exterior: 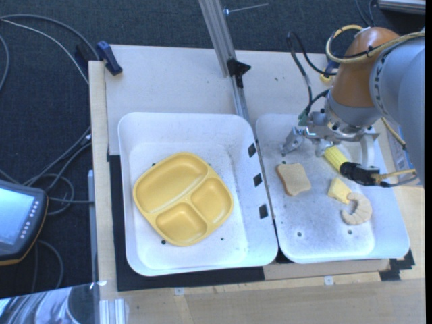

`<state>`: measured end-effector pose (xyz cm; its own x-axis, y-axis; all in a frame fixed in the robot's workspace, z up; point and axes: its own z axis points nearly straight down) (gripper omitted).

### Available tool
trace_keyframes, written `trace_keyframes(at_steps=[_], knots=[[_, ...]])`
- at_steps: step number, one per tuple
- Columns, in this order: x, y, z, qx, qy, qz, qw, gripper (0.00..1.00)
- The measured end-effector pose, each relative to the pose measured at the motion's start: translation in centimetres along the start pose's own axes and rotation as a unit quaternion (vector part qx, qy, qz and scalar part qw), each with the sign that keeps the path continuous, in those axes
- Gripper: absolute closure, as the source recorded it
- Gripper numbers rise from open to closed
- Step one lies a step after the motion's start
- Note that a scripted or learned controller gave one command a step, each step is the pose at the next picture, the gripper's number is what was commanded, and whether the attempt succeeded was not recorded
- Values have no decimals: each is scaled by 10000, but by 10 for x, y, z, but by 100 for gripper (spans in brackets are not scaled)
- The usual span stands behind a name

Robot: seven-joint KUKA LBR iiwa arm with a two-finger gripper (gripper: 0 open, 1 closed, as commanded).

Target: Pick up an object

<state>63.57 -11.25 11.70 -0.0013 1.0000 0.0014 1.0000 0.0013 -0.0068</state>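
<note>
Two white bins on the table, the arm's hand low over the right one.

No writing or brand can be read on anything. The left bin (135, 130) holds one yellow divided plate (183, 198) with three compartments, set toward the bin's left side, with bare floor along its far and right edges. The right bin (324, 245) holds four food pieces: one tan bread slice (293, 179) near the bin's left edge, one yellow banana-like piece (335, 158) toward the far edge, one pale yellow wedge (339, 190) and one curled tan piece (356, 209) toward the right edge; the near part of this bin lies open. The hand (297, 140) hangs over the bin's far left corner, just beyond the bread slice; whether it is spread or pressed together cannot be told, and nothing shows gripped in it.
</note>
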Motion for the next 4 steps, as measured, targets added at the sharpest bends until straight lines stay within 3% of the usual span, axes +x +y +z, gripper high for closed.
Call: trace_keyframes(at_steps=[1,2,4], knots=[[1,0,26,-5,-2,2,10000,0],[1,1,13,-31,3,-1,10000,100],[-6,17,-102,-78,-13,-4,10000,100]])
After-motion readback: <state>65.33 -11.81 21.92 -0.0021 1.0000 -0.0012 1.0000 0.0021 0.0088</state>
